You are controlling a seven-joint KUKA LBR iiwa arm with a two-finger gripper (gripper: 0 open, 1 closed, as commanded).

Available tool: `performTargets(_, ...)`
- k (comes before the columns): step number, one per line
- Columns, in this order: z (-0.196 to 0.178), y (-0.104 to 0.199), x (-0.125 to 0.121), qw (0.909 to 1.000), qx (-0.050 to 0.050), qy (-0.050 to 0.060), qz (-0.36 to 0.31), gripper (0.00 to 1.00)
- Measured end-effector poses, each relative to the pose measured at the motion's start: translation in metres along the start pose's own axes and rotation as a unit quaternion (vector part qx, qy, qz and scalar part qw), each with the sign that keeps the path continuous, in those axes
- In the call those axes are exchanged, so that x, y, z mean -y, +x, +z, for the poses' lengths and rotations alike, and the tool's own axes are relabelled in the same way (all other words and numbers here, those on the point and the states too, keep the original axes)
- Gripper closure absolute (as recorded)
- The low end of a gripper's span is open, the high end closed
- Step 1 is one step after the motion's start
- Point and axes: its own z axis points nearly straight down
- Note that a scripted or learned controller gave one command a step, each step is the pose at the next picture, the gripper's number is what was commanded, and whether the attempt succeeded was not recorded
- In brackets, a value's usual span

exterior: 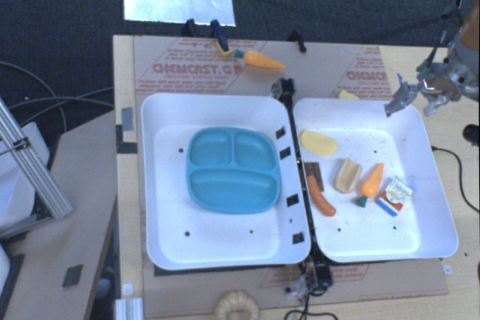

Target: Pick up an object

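Gripper (415, 95) open, empty, above bin's far right corner | carrot (373, 180) below-left of it | long axis slanted toward gripper

Two white bins sit side by side on the worktop (127, 161). The left bin (161, 236) carries a blue divided plate (232, 168) near its middle. The right bin (420, 236) carries a yellow piece (318, 142) toward its far left corner, a tan bun (347, 174), a carrot (372, 180), a red sausage (321, 198) by the left wall, and a small printed packet (393, 196). Another carrot (259, 60) lies on the worktop's far edge. The hand (415, 95) hangs over the right bin's far right corner, with nothing between its spread fingers.
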Motion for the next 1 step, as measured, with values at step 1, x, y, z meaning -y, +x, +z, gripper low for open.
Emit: performTargets(1,0.0481,0.0097,0.0019,1.0000,0.000,0.002,-0.001,0.00)
